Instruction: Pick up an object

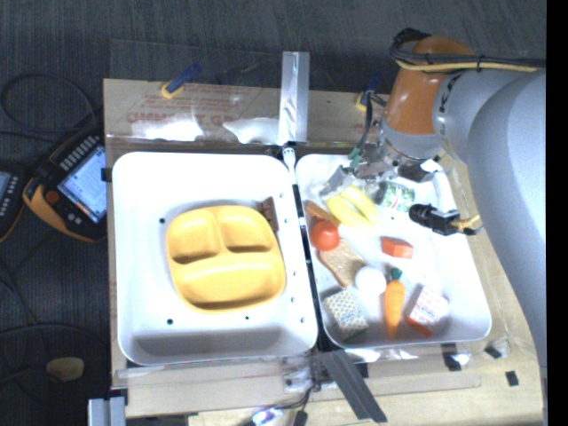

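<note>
The pincer (368,169) is positioned low over the right bin's (475,304) far end, just beside the banana (351,208); whether it is wide or narrow cannot be determined.

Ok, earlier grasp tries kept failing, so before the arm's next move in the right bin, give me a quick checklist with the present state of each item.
1. Gripper is over the right bin: ok, it sits at the bin's far end.
2. A target lies close to the gripper: ok, the yellow banana is just beside it.
3. Finger opening: cannot tell, the wrist hides the fingers.
4. Something already held: cannot tell, nothing shows between the fingers.
5. Target free of neighbours: not ok, the red tomato and a green packet crowd the banana.
6. Left bin out of the way: ok, the yellow tray lies apart from the arm.
</note>
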`<state>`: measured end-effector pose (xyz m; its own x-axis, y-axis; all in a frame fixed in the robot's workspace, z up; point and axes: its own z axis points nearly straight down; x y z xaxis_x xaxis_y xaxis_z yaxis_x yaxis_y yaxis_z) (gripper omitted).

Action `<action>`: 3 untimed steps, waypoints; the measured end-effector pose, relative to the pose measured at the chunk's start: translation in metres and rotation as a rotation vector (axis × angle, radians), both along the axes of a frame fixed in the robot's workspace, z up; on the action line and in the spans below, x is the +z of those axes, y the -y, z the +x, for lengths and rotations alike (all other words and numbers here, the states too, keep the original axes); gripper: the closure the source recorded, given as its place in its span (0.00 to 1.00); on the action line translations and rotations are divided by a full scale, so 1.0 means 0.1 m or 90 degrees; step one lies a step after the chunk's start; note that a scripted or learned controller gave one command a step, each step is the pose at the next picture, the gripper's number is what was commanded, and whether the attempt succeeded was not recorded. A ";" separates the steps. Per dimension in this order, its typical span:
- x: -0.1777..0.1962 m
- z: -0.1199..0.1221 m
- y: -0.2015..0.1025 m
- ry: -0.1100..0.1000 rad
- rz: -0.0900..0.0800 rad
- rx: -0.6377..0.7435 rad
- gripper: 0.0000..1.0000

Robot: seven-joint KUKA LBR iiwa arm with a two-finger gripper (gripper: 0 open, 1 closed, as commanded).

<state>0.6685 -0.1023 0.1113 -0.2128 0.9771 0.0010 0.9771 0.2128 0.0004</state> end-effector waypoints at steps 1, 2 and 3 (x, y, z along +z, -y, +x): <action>1.03 -0.20 0.39 0.000 -0.002 0.000 0.00; -0.10 -0.15 -0.05 0.002 -0.001 0.166 0.00; -0.02 -0.15 -0.05 0.002 0.002 0.165 1.00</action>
<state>0.6532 -0.0973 0.1096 -0.4567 0.8896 0.0030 0.8896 0.4566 0.0037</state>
